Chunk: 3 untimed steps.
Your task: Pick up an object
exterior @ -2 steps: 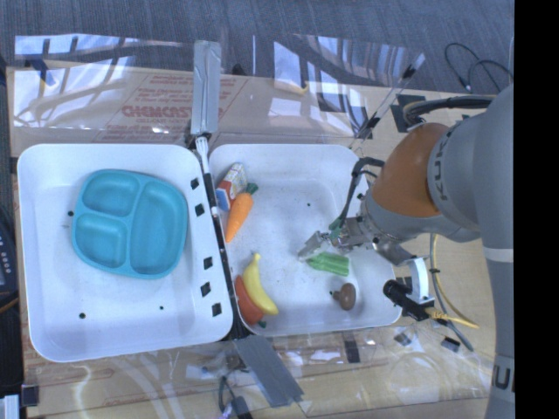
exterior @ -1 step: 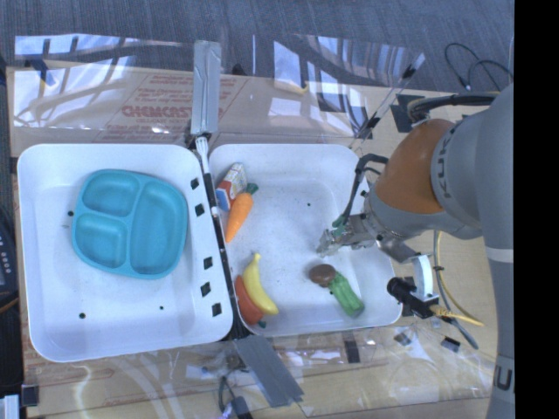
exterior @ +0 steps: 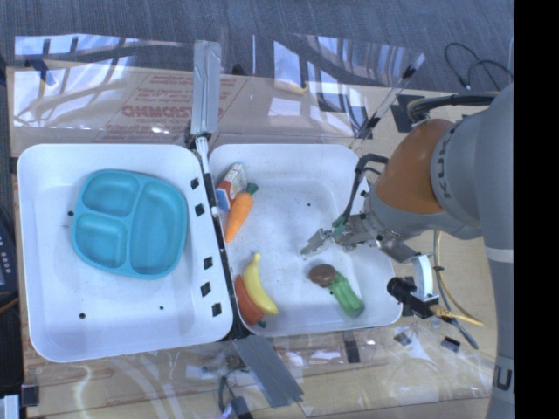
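Grey, rounded arm [exterior: 463, 182] holds its metal tool [exterior: 325, 240], fingers spread, above a smooth green cylinder [exterior: 347, 294].

Arm [exterior: 476, 177]: grey rounded casing, orange band [exterior: 412, 177] above wrist. Tool [exterior: 327, 238]: small, silver-grey metal. Black cable [exterior: 358, 186] loops along wrist.

Cut off by the right edge: the grey arm [exterior: 489, 173]; too small and blurred to tell open from closed: the gripper [exterior: 321, 241]; partly hidden under the banana [exterior: 257, 285] at the right bin's [exterior: 288, 160] near left corner: a red-orange item [exterior: 246, 308] of unclear identity.
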Motion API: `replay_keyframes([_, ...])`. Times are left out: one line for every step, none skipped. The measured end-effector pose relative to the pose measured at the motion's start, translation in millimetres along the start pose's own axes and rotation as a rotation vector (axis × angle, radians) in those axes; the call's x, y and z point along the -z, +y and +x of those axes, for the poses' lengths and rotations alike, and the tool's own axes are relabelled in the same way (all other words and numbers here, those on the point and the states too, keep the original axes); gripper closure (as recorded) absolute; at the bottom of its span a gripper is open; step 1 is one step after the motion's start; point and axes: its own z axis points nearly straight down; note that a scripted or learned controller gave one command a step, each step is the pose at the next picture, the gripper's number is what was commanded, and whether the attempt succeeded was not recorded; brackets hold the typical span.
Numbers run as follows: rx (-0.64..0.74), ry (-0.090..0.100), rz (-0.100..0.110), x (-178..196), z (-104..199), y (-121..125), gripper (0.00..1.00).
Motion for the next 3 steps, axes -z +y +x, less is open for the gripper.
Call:
replay_keyframes([-0.046, 0.003, -0.001, -10, 6, -52, 0.00])
replay_keyframes([-0.089, 0.002, 0.000, 23, 18, -52, 0.00])
replay_keyframes([-0.046, 0.004, -0.002, -10, 7, -52, 0.00])
